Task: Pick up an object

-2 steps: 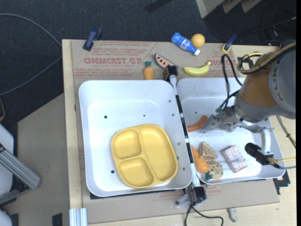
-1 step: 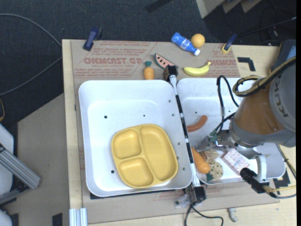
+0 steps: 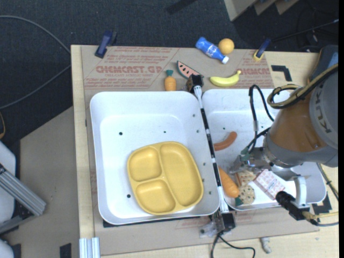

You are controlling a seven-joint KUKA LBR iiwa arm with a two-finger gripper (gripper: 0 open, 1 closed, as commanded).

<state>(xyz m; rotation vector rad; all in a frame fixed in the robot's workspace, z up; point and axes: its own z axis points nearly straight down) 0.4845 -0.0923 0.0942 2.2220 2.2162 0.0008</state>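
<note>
1. The grey arm with its orange band point(image 3: 293, 128) reaches in from the right and hangs low over the right shallow white bin point(image 3: 231, 104).
2. Its end effector point(image 3: 248, 163) sits just above a cluster of small items in the lower part of that bin; whether it is wide, narrow or holding anything cannot be told, since the wrist hides it.
3. Beneath and beside the end effector lie an orange carrot-shaped toy point(image 3: 229, 184), a round speckled cookie-like piece point(image 3: 247, 193) and a flat pink-and-white packet point(image 3: 269, 184), all close together near the bin's lower left corner.
4. A reddish-brown sausage-shaped toy point(image 3: 225, 140) lies apart from that cluster, further up the same bin.
5. The left shallow white bin point(image 3: 107, 117) holds a yellow plastic tray with three compartments point(image 3: 165, 177), lying flat toward its lower right.
6. On the cardboard-topped bench point(image 3: 129, 66) above the bins sit a yellow toy banana point(image 3: 225, 79), a watermelon-slice toy point(image 3: 186, 69), a small orange carrot toy point(image 3: 170, 82), a blue-and-white bottle point(image 3: 210, 49) and an orange ball point(image 3: 227, 45) just beside the bottle.
7. Two blue clamps point(image 3: 105, 44) point(image 3: 262, 49) grip the bench's upper edge.
</note>
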